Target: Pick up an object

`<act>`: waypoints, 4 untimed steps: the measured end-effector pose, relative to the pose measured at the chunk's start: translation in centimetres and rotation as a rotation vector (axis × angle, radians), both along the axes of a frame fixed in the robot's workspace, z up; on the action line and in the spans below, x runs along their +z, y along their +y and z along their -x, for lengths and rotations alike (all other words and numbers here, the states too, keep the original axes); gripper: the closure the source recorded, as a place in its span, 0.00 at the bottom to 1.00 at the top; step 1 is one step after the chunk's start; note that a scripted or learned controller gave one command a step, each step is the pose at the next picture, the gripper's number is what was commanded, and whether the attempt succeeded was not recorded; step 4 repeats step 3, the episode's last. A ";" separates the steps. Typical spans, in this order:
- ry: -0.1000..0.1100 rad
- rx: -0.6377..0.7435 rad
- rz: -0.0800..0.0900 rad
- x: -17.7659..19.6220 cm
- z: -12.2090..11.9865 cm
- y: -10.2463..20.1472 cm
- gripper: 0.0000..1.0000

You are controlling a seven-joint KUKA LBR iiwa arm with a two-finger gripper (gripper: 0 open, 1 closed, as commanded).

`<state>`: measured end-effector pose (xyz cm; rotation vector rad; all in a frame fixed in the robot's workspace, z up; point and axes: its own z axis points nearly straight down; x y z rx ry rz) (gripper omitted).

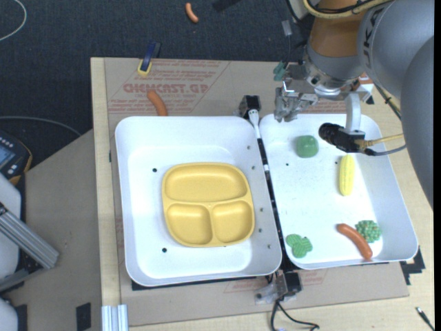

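So the hand hangs over the far-left corner of the right bin, right by the divider between the two bins. Whether it's clenched or released, can't tell from this angle, but nothing is visibly in it.

Closest candidate by a mile is the round green piece. It sits just toward the near-right of the hand, close but apart from it, with bare bin floor all around it. It's roundish, so there's no real long axis to line up with. The arm's best bet is probably a short slide near-and-right, then straight down.

The yellow corn is further right and its long axis runs near-to-far, so a grab there would want the hand closing across it, left-to-right. The sausage, broccoli and leafy green bit are all well away along the near edge. The yellow divided tray in the left bin looks too wide to pinch.
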<state>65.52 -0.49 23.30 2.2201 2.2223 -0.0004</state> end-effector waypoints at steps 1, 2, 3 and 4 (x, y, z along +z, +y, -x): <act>0.003 -0.002 0.000 -1.9 -0.4 -0.6 1.00; 0.002 0.000 0.000 -1.1 0.4 0.1 1.00; -0.003 -0.002 0.001 -1.5 -1.0 -1.1 1.00; -0.003 -0.002 0.001 -1.5 -1.0 -1.1 1.00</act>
